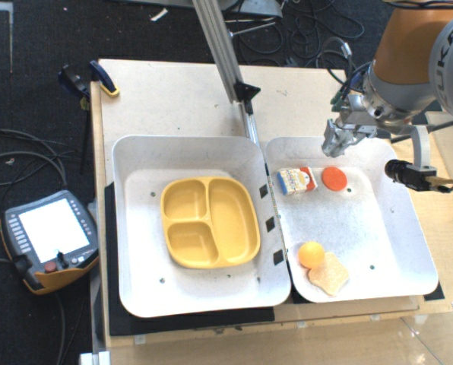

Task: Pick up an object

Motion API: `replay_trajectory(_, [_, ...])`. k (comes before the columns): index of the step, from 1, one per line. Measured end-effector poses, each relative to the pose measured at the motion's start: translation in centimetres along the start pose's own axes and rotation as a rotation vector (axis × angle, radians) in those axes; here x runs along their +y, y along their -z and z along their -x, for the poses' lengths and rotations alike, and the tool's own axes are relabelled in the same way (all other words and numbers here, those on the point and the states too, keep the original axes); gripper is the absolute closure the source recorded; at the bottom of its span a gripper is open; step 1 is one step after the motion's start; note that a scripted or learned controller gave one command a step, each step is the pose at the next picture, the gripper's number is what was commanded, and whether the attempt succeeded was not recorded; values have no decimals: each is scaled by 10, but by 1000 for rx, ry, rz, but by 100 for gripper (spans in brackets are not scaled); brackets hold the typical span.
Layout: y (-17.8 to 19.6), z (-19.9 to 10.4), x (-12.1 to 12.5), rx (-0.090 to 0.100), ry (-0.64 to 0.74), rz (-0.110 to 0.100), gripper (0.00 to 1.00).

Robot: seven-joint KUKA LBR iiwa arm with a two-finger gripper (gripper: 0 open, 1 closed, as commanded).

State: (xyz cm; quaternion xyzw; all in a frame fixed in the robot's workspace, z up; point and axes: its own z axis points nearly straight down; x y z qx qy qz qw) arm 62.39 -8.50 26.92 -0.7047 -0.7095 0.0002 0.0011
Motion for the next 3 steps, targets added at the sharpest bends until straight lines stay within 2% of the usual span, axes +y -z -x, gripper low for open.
replay_trajectory(1, [2, -50, -17, 0, 0, 0, 100])
replay_trajectory(3, [-31, -144, -41, 0, 0, -1, 100])
